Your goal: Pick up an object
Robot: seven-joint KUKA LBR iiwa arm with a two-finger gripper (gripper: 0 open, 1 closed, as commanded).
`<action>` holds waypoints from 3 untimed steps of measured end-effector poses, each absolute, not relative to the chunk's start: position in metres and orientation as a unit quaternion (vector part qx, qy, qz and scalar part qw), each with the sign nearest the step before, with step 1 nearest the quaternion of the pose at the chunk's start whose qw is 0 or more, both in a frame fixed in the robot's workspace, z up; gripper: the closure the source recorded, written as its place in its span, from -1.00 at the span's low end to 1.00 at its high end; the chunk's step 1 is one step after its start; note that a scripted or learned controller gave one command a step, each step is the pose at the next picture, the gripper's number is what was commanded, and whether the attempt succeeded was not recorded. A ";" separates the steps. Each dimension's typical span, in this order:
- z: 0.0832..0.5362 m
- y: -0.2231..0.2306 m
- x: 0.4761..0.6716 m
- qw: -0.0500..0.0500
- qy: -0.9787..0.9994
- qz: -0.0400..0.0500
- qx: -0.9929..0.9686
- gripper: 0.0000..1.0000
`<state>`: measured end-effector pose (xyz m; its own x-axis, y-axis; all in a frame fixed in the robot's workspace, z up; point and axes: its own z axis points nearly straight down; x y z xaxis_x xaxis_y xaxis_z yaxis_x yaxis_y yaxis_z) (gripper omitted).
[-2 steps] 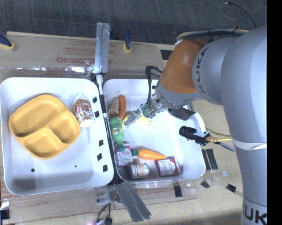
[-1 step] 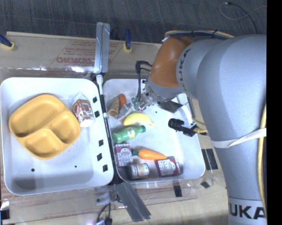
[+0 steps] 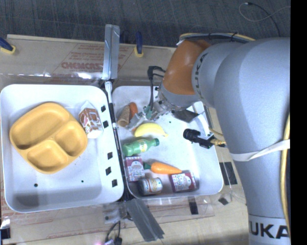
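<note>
- The claw (image 3: 150, 112) is seen low in the right bin (image 3: 196, 160), near its far left corner, carried by the grey arm (image 3: 245, 96) that reaches in over the bin's right edge.
- Whether the claw is spread or pressed together cannot be told, as it is masked by the wrist above it.
- A banana (image 3: 149, 131) is found just beside the claw, on the side toward the bin's near edge.
- A red sausage (image 3: 133, 108) and a brown roll (image 3: 124, 117) are laid side by side against the left wall, just left of the claw.
- A green bottle (image 3: 139, 146) is laid on its side below the banana, close to the left wall.
- An orange carrot (image 3: 163, 168) is placed near the middle of the bin, with a red packet (image 3: 134, 168) to its left.
- A can (image 3: 152, 186) and a red-labelled jar (image 3: 182, 181) are set along the near edge.
- In the left bin (image 3: 56, 193), a yellow divided plate (image 3: 46, 137) is placed toward the left wall, and a small carton (image 3: 90, 121) is stood near the right wall, touching the plate's rim.
</note>
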<state>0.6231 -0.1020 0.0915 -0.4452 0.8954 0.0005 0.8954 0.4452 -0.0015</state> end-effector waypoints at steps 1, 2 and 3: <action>0.091 -0.102 0.623 0.001 -0.850 0.000 -0.527 -1.00; 0.102 -0.101 0.624 0.000 -0.852 0.000 -0.524 1.00; 0.205 -0.077 0.657 0.000 -0.797 0.000 -0.604 1.00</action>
